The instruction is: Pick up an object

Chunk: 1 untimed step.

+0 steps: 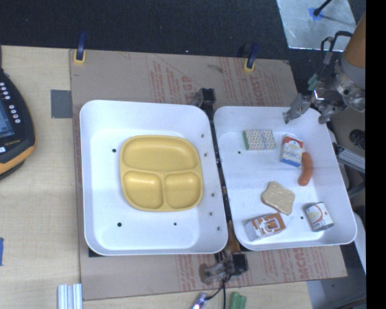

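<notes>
The claw (311, 109) hangs spread open and holding nothing above the far right corner of the right bin (241, 192), whose floor carries a sausage (305, 169), cracker (278, 197), small carton (292, 150) and can (319, 216).

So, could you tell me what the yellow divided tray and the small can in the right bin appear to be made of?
Yellow tray: probably moulded plastic, matte, judging by its uniform colour and soft rounded dividers. Can: likely metal with a printed label, though it may be a toy.
</notes>
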Available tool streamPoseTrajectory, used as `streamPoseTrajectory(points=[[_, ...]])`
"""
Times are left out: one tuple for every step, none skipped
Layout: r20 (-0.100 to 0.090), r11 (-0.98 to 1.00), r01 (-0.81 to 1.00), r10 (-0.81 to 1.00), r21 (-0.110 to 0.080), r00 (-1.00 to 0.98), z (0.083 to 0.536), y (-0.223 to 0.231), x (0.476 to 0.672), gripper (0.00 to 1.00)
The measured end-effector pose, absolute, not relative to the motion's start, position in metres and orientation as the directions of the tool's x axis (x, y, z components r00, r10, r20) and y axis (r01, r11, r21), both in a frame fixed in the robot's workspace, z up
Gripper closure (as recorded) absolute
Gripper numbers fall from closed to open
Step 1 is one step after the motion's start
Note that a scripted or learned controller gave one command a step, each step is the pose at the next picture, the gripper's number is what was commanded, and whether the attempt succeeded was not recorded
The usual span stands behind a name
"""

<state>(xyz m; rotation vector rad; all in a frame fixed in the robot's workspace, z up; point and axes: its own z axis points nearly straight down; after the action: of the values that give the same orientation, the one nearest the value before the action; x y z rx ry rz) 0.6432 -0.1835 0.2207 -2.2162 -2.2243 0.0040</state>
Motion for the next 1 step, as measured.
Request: streamPoseTrajectory(points=[[-0.001,0.005,1.0,1.0,-0.005,-0.005,0.1412,-0.175,0.5802,0.0]])
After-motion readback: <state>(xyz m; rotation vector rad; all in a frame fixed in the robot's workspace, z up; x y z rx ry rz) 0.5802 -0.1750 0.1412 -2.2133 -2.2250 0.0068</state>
